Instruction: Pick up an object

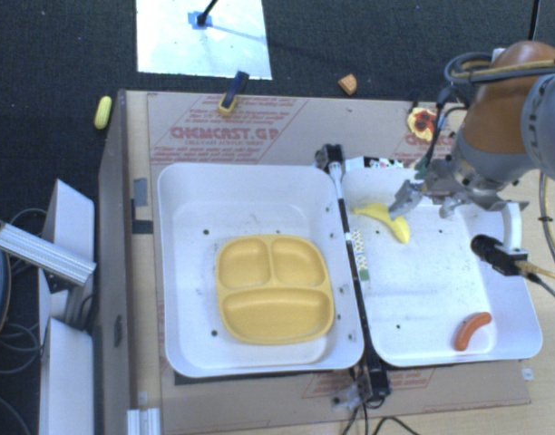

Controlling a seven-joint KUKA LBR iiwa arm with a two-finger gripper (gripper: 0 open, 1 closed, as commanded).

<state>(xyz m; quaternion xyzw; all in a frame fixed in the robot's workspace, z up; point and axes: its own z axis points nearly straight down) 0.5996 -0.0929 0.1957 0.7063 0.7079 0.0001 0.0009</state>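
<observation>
**Over the right bin: gripper open beside the banana**

Above the far part of the right bin (441,275) hangs the gripper (424,208). Its two fingers stand apart, with nothing between them. The grey arm (509,116) with its orange band reaches in from the right.

Just to the left of the gripper, and a little nearer the camera, a yellow banana (389,221) lies on the floor of the right bin, close to the wall between the two bins. The left finger's tip is right beside the banana's upper end; whether they touch cannot be told. An orange-red sausage (472,330) lies well apart from the gripper, in the near right corner of the same bin.

A yellow plate (274,289) with three compartments sits flat in the middle of the left bin (182,243).

Both bins rest on a sheet of cardboard (287,120) printed in red; along its far edge "CHEMCAST GP" can be read, while the smaller lines under it are too small to make out. A narrow label strip (357,250) runs along the wall between the bins, and its writing cannot be read either. A blue and yellow clamp (231,92) grips the far edge of the cardboard.
</observation>
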